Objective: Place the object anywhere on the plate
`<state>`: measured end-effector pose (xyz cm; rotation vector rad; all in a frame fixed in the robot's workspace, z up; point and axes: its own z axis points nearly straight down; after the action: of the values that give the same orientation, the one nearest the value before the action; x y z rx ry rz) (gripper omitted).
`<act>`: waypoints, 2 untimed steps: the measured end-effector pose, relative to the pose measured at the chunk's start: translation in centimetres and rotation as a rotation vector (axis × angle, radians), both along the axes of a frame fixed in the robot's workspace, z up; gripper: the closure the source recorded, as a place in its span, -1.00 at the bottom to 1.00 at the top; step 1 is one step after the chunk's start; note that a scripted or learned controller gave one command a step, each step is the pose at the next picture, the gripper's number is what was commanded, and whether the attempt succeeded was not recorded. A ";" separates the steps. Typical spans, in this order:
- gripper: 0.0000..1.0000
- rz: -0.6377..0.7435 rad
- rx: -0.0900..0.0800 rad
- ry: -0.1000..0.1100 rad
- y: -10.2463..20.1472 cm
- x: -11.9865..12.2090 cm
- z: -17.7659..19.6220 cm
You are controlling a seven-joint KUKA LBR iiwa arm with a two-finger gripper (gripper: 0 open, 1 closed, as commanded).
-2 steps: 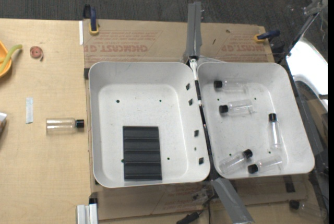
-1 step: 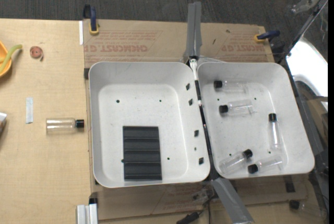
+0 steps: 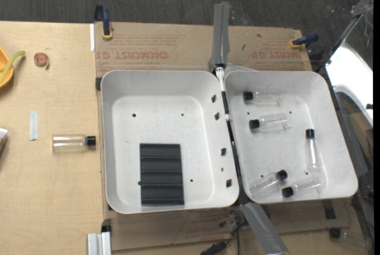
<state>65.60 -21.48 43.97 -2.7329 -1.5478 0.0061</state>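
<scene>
A black ribbed plate [image 3: 161, 175] lies flat on the floor of the left bin [image 3: 113, 129], near its front wall. In the right bin [image 3: 332, 129] lie several clear vials with black caps. One vial [image 3: 264, 97] is at the back and another [image 3: 272, 123] lies just in front of it. A third [image 3: 311, 151] points front to back by the right wall. Two more [image 3: 266, 183] [image 3: 304, 189] rest close together at the front wall. All of them lie on their sides, apart from the plate.
On the wooden bench left of the bins lies another clear vial [image 3: 70, 141], with a small white strip [image 3: 33, 126], a pink disc [image 3: 40, 59] and an orange bowl [image 3: 3, 68] at the left edge. Clamps [image 3: 104, 21] [image 3: 301, 41] hold the cardboard behind the bins.
</scene>
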 end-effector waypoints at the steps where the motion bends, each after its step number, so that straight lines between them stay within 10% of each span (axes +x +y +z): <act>1: -1.00 -0.257 0.000 0.002 9.0 0.3 0.0; 2: -1.00 -0.518 -0.001 0.000 0.0 -0.8 0.0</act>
<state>64.75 -21.53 43.96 -3.0383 -0.7958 0.0069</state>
